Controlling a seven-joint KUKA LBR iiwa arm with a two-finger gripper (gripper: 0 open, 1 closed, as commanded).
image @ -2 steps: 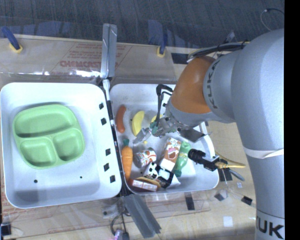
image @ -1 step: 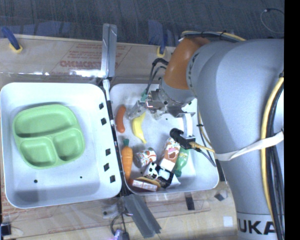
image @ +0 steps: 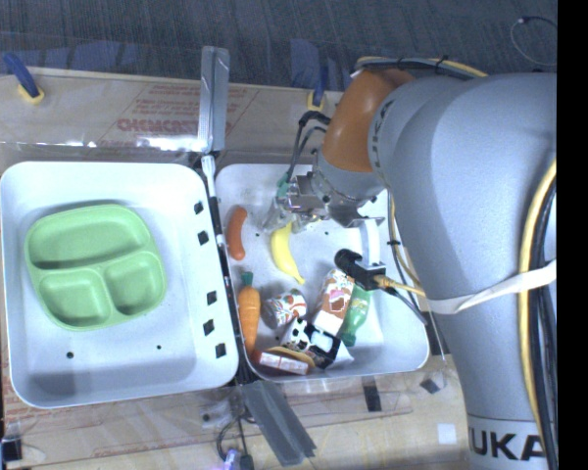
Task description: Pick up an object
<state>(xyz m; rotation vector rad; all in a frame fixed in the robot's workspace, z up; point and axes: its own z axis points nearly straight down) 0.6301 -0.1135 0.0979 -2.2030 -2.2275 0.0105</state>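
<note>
Left bin (image: 20, 262): shallow white bin holding one green divided tray (image: 96, 262), three compartments, lying flat toward the bin's left half.

Divider (image: 214, 106): grey metal strip between the bins, running up past their far edges.

Right bin (image: 402, 346): shallow white bin, landmark for the items below.
- Sausage (image: 236, 233): orange-red, upright along the bin's left wall, far half.
- Carrot (image: 248, 313): orange with green top, along the left wall, nearer than the sausage.
- Banana (image: 285, 255): yellow, curved, in the bin's middle, just right of the sausage.
- Small printed packets (image: 286, 311): clustered in the near half, right of the carrot; markings too small to read.
- Green bottle (image: 355, 313): tilted, in the near right part, beside the packets.

Arm (image: 470, 194): grey, with orange band (image: 358, 116), reaching in from the right and bent down over the bin's far half.

Gripper (image: 296, 204): hangs just above the banana's upper end; whether its fingers are apart or closed cannot be told, nor whether anything is held.
</note>
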